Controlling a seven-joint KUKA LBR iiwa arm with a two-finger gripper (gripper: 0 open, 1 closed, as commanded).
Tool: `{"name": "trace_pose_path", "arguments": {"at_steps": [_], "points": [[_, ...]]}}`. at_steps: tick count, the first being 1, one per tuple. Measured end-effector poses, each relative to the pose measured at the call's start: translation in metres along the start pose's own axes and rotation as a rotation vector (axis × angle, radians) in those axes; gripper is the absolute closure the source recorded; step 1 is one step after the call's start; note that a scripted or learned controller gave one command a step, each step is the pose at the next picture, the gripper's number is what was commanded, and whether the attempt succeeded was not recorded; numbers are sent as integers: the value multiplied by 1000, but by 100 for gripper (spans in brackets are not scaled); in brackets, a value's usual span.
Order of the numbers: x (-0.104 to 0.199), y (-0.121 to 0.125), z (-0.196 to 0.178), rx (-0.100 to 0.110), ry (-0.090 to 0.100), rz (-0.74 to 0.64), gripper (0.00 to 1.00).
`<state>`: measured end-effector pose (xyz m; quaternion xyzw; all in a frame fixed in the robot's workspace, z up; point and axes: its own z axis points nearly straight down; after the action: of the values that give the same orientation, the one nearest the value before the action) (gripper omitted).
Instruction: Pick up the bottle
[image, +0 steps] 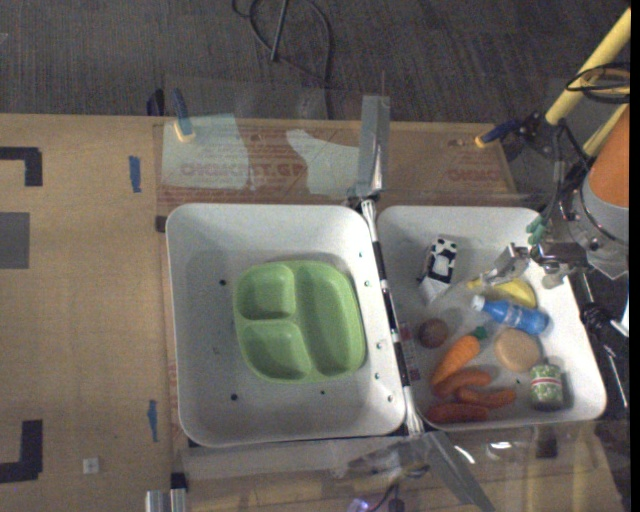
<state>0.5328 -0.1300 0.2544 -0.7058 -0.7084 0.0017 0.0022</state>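
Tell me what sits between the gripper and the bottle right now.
In the camera view, the yellow banana lies between the gripper and the blue bottle, just above the bottle and touching it or nearly so.

You are looking down from a single fixed camera mounted above the bench, tilted so the far side sits toward twelve o'clock and the near side toward six. It stands back far enough that you see both shallow white plastic bins whole: the left bin (200, 300) fills the centre of your view, and the right bin (580, 400) sits toward three o'clock. The tan cardboard-covered bench top (80, 300) stretches out to nine o'clock, and a strip of dark grey floor (120, 50) runs across twelve o'clock.
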Motion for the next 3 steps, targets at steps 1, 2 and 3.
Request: {"name": "trace_pose_path", "arguments": {"at_steps": [1, 2, 3], "points": [[25, -48, -9, 0, 0, -222, 0], [-65, -43, 42, -1, 0, -167, 0], [-84, -29, 155, 6, 17, 39, 0]]}}
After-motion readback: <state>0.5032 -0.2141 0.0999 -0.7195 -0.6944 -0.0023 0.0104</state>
